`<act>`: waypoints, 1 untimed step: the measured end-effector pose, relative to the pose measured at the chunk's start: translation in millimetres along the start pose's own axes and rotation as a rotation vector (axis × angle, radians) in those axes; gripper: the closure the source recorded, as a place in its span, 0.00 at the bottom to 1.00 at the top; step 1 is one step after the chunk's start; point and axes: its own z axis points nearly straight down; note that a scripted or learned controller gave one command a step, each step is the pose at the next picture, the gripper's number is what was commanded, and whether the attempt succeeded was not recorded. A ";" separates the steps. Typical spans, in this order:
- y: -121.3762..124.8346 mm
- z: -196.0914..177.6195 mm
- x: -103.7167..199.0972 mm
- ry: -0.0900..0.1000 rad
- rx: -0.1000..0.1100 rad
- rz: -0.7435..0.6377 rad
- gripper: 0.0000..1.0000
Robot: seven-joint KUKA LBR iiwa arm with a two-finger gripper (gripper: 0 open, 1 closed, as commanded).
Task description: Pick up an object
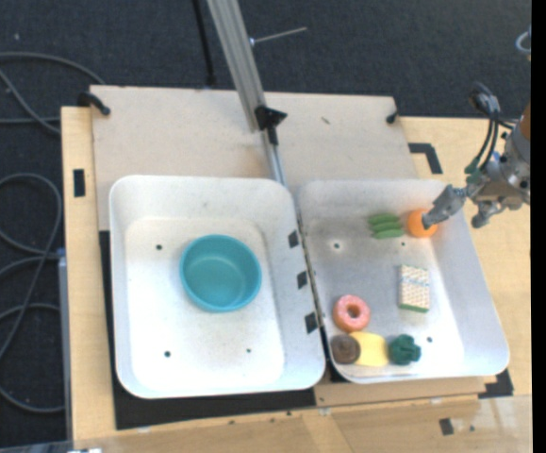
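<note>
Overhead, the gripper (pixel 462 209) hangs at the far right edge of the right bin (pixel 461 347), its fingers spread apart, one tip just beside the carrot (pixel 403 225), an orange piece with a green top lying near the bin's back. Closer to the front lie a speckled sponge (pixel 414 288), a pink doughnut (pixel 352 312), a brown ball (pixel 346 349), a yellow block (pixel 372 349) and a green toy (pixel 405 348). A teal bowl (pixel 220 272) sits in the left bin (pixel 140 347).
</note>
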 end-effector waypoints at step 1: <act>0.0 -0.2 -0.1 -0.001 0.000 0.000 0.00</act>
